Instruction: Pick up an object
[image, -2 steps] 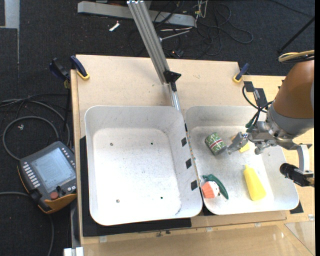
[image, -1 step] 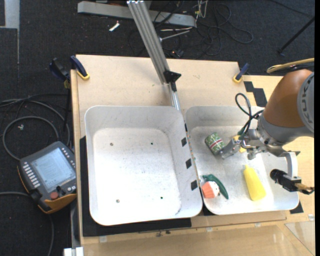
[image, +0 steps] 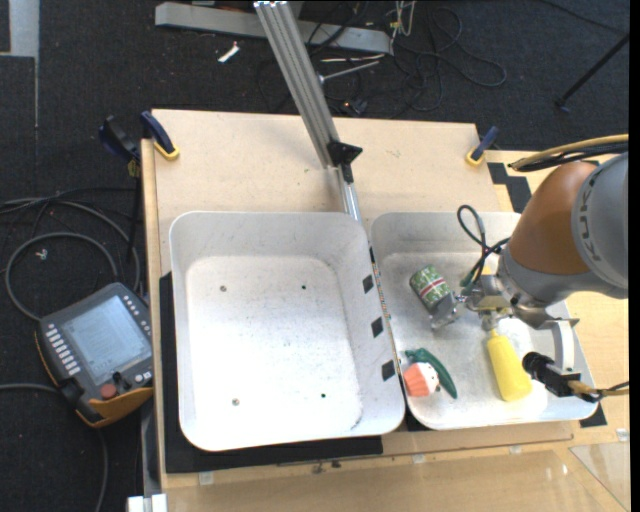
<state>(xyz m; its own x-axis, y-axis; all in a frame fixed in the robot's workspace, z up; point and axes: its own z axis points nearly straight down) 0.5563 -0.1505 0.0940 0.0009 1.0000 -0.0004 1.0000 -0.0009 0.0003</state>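
Arm reaches in over the right bin (image: 400, 235), orange band above the wrist. The tool (image: 447, 312) sits low inside this bin, just below and right of a small green can (image: 428, 285), near or touching it; cannot tell which. Too small and shadowed to say how far apart the tool's tips stand, and nothing shows between them, so no hold can be claimed. Can lies tilted toward the bin's middle, the likeliest target by position. A yellow bottle (image: 507, 368) with a black end lies right of the can and lower, just under the wrist. A red-and-white piece with green leaves (image: 425, 375) rests by the bin's left wall, below the can. Bottle and wall crowd the approach. Left bin (image: 190, 300) stands alongside on the surface (image: 250, 160).
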